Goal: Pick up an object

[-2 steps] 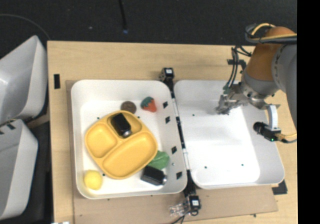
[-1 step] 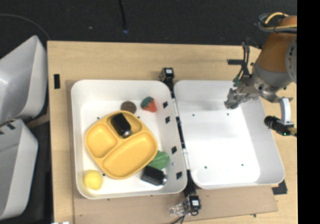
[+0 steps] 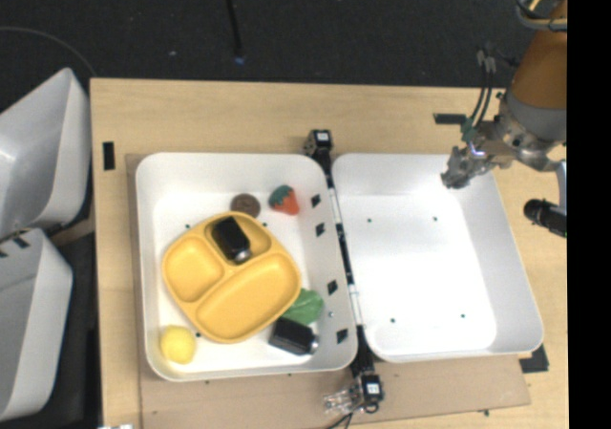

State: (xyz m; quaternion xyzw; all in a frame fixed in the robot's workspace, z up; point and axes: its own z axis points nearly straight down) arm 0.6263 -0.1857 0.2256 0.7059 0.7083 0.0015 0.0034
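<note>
We judge the pick not yet begun: our hand [image 3: 461, 172] hovers at the right bin's [image 3: 496, 322] far corner, its grip unreadable; every object, including the yellow tray [image 3: 258, 303], lies well apart in the other bin.

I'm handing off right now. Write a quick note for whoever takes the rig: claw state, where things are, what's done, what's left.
Claw: over the right bin's far right corner, nothing visibly held.
Left bin: yellow divided plate with a black object in one compartment; brown disc and strawberry beyond it; yellow ball, green item and black block along the near side.
Done: no pick.
Left: move to the left bin, grasp one object, lift.
</note>
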